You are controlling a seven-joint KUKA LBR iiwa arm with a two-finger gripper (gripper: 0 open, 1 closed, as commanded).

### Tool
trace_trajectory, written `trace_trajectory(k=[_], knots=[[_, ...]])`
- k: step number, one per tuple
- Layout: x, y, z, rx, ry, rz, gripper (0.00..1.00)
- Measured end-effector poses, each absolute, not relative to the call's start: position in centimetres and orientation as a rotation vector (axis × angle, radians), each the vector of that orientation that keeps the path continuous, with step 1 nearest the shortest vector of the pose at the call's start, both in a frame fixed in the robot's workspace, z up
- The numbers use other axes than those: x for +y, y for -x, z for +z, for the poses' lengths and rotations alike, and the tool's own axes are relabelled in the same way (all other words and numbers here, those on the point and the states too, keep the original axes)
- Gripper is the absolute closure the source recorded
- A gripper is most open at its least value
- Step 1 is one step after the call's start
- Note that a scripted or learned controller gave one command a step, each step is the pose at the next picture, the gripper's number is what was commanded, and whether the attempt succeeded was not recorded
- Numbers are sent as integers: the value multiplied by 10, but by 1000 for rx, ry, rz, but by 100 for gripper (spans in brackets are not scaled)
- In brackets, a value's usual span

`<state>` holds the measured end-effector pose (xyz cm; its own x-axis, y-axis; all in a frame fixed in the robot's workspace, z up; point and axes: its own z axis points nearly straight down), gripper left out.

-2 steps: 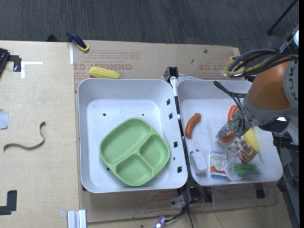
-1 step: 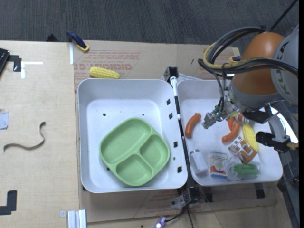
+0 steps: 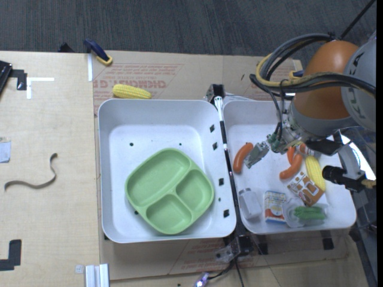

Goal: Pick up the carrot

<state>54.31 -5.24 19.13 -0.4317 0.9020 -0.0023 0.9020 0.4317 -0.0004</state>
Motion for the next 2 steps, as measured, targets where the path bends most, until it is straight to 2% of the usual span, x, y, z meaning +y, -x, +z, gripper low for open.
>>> trace_trajectory(k=[1, 2], knots=[[-104, -577, 155, 2690, -1618, -4, 0], [-104, -487, 103, 2614, -1744, -4, 0]])
